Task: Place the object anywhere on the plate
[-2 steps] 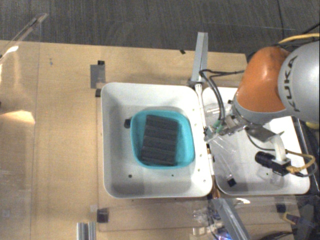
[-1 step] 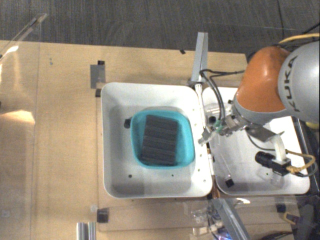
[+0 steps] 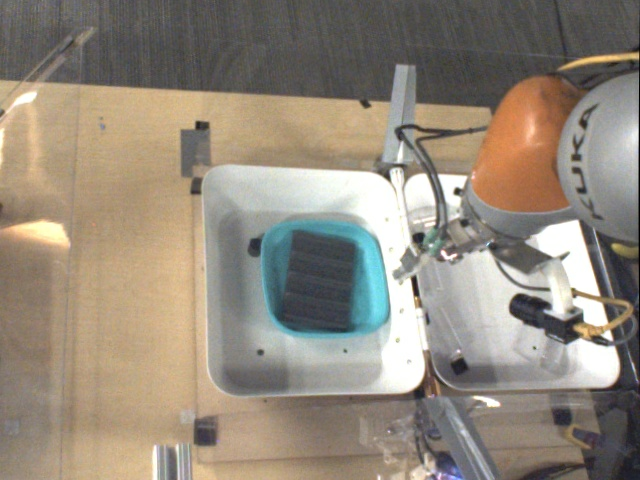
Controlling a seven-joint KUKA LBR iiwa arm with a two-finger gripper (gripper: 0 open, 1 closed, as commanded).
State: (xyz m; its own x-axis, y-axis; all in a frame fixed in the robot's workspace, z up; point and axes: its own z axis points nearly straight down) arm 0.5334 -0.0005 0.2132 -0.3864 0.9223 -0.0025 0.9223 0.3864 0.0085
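Claw (image 3: 412,264) over the bins' shared rim, grip unclear; dark ridged object (image 3: 318,283) on turquoise plate (image 3: 375,288).

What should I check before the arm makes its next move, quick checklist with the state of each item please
1. Dark ridged object lies on the teal plate: ok.
2. Object lies inside the plate's rim, not overhanging: ok.
3. Plate sits inside the left bin: ok.
4. Gripper hangs over the wall between the bins, apart from the plate: ok.
5. Nothing held in the gripper: cannot tell, the arm's wrist hides it.
6. Small black part in the right bin lies off the arm's path: cannot tell.
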